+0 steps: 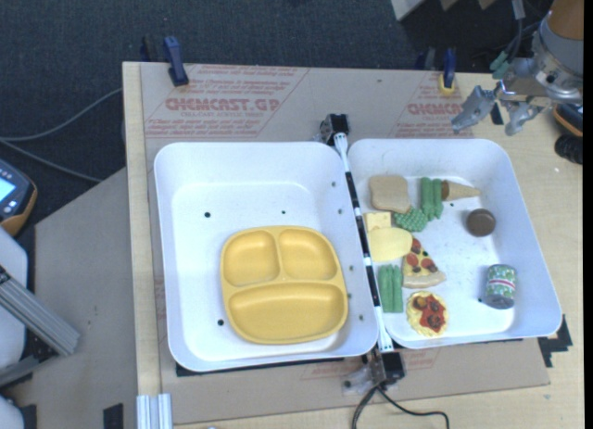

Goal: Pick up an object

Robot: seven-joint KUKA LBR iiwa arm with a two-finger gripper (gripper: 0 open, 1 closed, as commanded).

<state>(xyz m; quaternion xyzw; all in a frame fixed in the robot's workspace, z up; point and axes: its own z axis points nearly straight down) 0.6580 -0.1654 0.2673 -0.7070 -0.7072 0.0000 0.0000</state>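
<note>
The gripper (498, 112) hangs open above the bench, past the far right corner of the right bin (528, 251), holding nothing. Below and left of it lie toy foods: a bread slice (389, 192), green beans (431, 197), a brown disc (480, 222), a small can (500, 285). Far left, 1 yellow divided plate (283, 283) sits in the left bin (185, 233).

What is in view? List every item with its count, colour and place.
bins: 2, white, side by side on the bench
divided plate: 1, yellow, left bin
toast slice: 1, tan, right bin, back
green pieces: 3, green, right bin
cheese piece: 1, yellow, near the divider
pizza pieces: 2, red-topped, front
brown disc: 1, right side
small can: 1, green-grey, right front
clamps: 2, blue, board's back edge
hand: 1, grey, open, above the right bin's back rim
</note>
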